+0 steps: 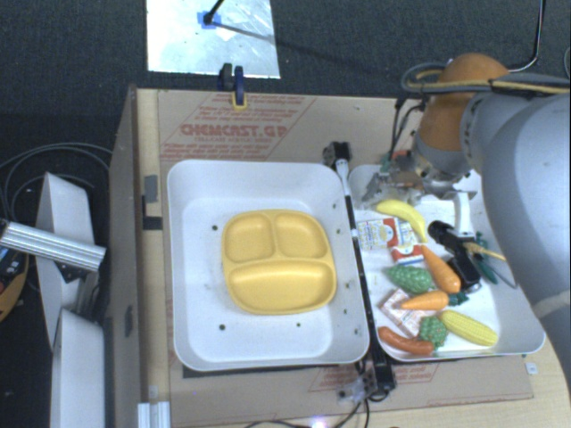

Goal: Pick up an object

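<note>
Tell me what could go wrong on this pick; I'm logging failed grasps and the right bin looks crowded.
1. The toys lie packed together: the banana, carrots and corn touch or overlap, so the fingers may hit a neighbour or lift two things.
2. The gripper sits at the right bin's far corner, near the wall, which it may strike.
3. The rounded toys could slip out.

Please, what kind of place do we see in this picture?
Probably a robotics lab bench for grasping trials. A grey robot arm reaches over two white bins; one holds toy food such as a banana and corn, the other a yellow divided tray. Loose cables lie beside the bench.
</note>
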Controlling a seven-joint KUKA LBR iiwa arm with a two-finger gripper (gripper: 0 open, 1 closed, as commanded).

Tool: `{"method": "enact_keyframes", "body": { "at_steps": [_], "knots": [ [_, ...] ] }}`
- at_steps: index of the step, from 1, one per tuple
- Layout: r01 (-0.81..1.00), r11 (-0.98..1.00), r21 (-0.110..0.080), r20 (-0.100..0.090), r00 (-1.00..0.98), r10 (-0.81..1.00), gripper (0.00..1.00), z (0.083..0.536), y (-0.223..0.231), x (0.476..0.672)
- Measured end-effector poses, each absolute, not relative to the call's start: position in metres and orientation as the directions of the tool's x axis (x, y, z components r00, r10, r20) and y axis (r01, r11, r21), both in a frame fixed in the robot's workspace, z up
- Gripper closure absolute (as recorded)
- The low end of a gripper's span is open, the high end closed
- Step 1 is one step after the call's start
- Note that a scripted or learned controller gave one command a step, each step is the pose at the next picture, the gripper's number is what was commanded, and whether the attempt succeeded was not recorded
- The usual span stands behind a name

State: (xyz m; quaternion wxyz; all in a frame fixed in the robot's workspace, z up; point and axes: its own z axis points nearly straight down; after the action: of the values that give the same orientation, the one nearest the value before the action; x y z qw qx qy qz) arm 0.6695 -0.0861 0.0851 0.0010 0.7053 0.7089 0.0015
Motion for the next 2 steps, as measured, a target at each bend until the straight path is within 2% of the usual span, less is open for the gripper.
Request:
{"method": "enact_keyframes", "body": {
  "at_steps": [1,2],
  "knots": [
    [1.000,0.002,0.002,-0.001,-0.002,1.000,0.00,0.085,-0.096,0.653],
    [1.000,0.006,0.004,-0.002,-0.006,1.000,1.00,0.096,-0.096,0.654]
  ]
}}
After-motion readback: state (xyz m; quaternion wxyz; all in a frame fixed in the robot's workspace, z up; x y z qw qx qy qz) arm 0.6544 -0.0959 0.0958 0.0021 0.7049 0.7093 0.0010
